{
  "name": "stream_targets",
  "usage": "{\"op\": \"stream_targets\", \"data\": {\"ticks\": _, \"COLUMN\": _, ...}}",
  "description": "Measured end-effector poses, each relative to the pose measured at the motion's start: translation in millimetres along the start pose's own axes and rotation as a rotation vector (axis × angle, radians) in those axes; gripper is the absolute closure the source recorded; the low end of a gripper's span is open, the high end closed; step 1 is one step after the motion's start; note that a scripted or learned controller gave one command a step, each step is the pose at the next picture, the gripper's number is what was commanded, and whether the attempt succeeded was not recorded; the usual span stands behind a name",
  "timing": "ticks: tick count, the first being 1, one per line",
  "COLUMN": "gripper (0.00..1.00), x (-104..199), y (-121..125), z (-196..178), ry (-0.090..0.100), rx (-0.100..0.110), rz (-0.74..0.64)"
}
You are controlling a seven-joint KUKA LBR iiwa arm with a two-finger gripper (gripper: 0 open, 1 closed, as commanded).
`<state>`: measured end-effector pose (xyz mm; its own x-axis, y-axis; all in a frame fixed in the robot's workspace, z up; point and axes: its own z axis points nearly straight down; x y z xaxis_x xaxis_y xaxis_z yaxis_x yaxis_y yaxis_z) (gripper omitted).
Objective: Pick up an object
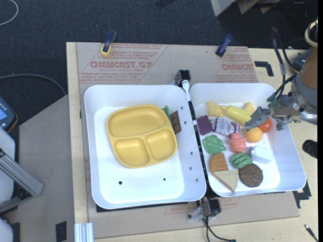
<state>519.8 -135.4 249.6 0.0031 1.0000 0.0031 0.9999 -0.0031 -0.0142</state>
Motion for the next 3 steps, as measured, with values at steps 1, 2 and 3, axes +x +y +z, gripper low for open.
{"op": "stream_targets", "data": {"ticks": 1, "gripper": 0.0, "x": 0, "y": 2, "z": -6, "ry": -0.002, "rx": -0.013, "rz": -0.003}}
{"op": "stream_targets", "data": {"ticks": 2, "gripper": 0.0, "x": 2, "y": 0, "z": 36, "ry": -0.001, "rx": -0.009, "rz": -0.003}}
{"op": "stream_targets", "data": {"ticks": 3, "gripper": 0.0, "x": 6, "y": 1, "z": 80, "ry": 0.0, "rx": -0.008, "rz": -0.003}}
